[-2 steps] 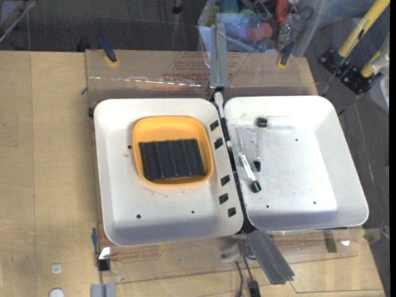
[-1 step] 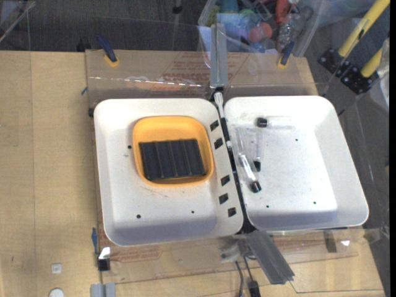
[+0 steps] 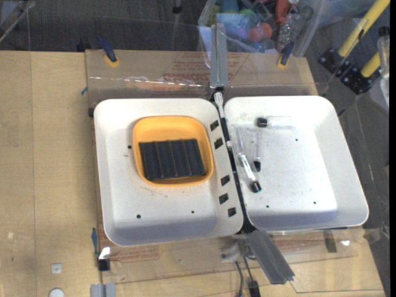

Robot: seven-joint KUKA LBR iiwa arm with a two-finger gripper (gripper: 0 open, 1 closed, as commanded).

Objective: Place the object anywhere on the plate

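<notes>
Two white bins (image 3: 161, 224) are counted; one orange plate (image 3: 172, 127) and one dark ridged block (image 3: 171, 158) are recorded in the left bin — three clear pens (image 3: 249, 166) in the right.

You have two shallow white plastic bins side by side on the wooden bench: the left bin (image 3: 117, 215) and the right bin (image 3: 322, 197), their inner edges touching. In the left bin, toward its back and right, sits a rounded square orange plate (image 3: 172, 125), and a flat black ribbed rectangular block (image 3: 171, 159) lies on it. In the right bin, near its left wall, lie several clear tube-shaped pens with black caps (image 3: 249, 163).
</notes>
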